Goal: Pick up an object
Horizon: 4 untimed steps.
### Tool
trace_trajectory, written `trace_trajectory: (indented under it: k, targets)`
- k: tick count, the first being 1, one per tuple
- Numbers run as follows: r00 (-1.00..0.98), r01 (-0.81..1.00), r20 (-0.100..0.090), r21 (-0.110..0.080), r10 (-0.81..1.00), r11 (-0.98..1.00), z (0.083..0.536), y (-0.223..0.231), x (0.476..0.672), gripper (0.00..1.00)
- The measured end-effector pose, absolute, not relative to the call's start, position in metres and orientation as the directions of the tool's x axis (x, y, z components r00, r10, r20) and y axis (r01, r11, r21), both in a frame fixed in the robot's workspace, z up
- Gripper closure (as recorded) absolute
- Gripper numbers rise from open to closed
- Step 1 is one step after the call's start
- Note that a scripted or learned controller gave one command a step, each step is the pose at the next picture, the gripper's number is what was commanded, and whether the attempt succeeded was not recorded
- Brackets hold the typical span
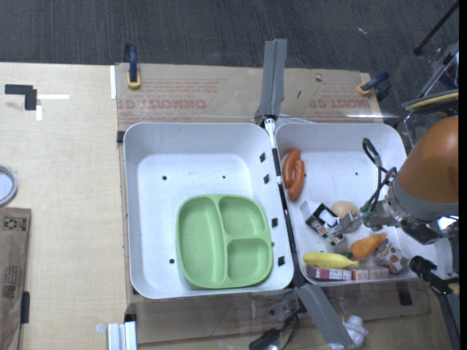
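We see two white bins side by side on the bench. The left bin (146, 195) carries a green tray (222, 240) toward its front edge, with three compartments and nothing in them. The right bin (328, 144) holds the clutter, mostly along its front edge and right side.

The arm (434, 170) reaches in over the right bin's right edge, and the gripper (349, 222) sits low near the bin's middle, pointing left. We cannot tell how far its jaws are open, or whether they have hold of anything; the tips blur into the items around them.

Largest of the loose things is the sausage (294, 172), lying against the left wall of the right bin, long axis running back to front, well apart from the gripper. The banana (330, 259) lies along the front edge, long axis left to right, with a flat packet (343, 273) just in front of it. The carrot (367, 245) lies just right of the banana, below the gripper. A pale egg (344, 209) and a small black-and-white box (319, 218) lie just beside the gripper's tip, so we judge these the likeliest targets.

The back half of the right bin is open floor, leaving room to lift.
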<state>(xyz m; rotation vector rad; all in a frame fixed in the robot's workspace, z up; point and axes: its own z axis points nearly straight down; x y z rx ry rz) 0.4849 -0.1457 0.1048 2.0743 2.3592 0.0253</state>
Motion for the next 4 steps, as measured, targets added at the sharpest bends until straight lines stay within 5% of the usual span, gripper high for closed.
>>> trace_trajectory:
  k: [1,2,3,4]
  targets:
    - [-0.292,0.956,-0.007,0.012,0.956,0.292,0.108,-0.1,0.532,0.0]
    - [-0.432,0.901,-0.014,0.029,0.902,0.432,0.105,-0.165,0.491,0.0]
    - [-0.467,0.883,-0.02,0.028,0.884,0.468,0.105,-0.104,0.559,0.0]
    - [-0.403,0.915,-0.006,0.004,0.915,0.403,0.109,-0.165,0.487,0.0]
